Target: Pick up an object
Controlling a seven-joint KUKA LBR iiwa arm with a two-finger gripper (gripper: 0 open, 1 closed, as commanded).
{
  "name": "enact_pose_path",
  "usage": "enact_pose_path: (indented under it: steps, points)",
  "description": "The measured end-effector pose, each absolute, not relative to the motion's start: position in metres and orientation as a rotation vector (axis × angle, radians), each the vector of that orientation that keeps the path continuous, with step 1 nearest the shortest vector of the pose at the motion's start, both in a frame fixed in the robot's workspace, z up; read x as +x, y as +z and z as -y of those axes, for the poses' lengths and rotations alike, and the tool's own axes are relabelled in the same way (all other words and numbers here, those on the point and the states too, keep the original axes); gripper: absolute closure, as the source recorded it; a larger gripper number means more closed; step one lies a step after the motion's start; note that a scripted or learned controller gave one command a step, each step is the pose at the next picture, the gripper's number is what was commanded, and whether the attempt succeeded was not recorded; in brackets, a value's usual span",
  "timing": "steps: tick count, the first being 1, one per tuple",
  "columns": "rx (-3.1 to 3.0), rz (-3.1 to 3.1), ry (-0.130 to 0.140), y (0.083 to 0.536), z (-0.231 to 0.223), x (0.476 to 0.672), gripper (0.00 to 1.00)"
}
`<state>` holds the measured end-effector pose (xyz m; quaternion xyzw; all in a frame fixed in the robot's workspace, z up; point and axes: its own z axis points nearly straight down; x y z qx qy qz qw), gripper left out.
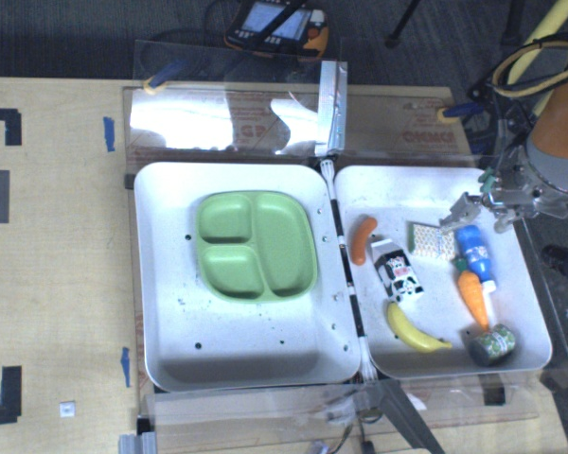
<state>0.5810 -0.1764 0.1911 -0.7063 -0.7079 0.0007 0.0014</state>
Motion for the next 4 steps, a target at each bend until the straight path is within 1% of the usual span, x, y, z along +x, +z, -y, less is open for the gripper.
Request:
enact_pose_path:
  steps: [1, 2, 3, 4]
  points:
    - [-2.193, 2.251, -0.022, 0.101, 0.21, 0.597, 0.0]
    - [-2.197, 2.259, -0.016, 0.11, 0.213, 0.597, 1.0]
    - [-2.378, 2.077, -0.01, 0.094, 0.212, 0.604, 1.0]
    - [-2.278, 2.164, 0.002, 0.238, 0.097, 0.623, 1.0]
